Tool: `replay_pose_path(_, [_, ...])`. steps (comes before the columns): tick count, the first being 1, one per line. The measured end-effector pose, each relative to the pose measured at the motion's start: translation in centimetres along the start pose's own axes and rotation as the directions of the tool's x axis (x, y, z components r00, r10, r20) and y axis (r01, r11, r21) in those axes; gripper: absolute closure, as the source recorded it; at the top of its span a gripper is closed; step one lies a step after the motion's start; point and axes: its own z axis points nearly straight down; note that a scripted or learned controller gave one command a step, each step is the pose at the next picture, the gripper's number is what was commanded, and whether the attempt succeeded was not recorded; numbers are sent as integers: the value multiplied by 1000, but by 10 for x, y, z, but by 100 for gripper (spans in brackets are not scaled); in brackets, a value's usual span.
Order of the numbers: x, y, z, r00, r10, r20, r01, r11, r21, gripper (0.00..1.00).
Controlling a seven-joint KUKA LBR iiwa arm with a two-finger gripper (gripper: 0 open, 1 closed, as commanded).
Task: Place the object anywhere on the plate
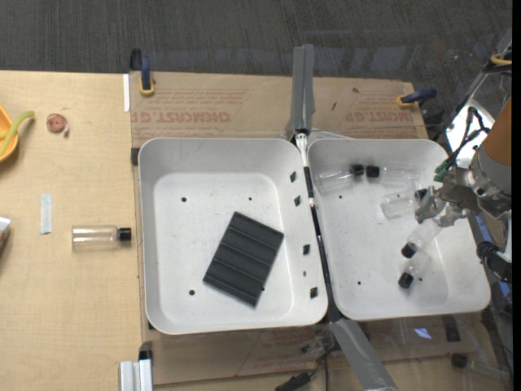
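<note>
The gripper hangs low over the right side of the right bin, at the end of the grey arm coming in from the right; whether it is clenched on anything or released cannot be told here, since clear plastic and metal blur together under it. The likeliest object is the clear bottle lying tilted just below the gripper, its black cap pointing down-left; it appears to rest on the bin floor, not lifted. Near it lie another capped bottle toward the front wall, a clear piece just left of the gripper, and a pair of dark-capped bottles near the back. The plate, a black ridged slab, sits at an angle in the left bin, well apart from all of this, with the raised rims between the bins in the way. The main risk, as I judge it, is a weak or missed grasp: a smooth, round, see-through bottle lying aslant can roll or squirt aside as the tool closes, or nudge its neighbours. If lifted, it could slip during the carry over the divider, and once released on the ridged slab it may roll off into the bin. A similar bottle lies out on the wooden bench, away from the work.
</note>
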Motion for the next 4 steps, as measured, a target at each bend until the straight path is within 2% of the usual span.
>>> replay_pose_path(1, [37, 61, 9, 983, -183, 1, 183, 983, 1, 100])
replay_pose_path(2, [122, 43, -30, 976, -219, 1, 219, 976, 1, 100])
replay_pose_path(3, [182, -2, -18, 901, -435, 0, 435, 901, 2, 100])
replay_pose_path(4, [251, 36, -2, 770, -638, 1, 638, 770, 1, 100])
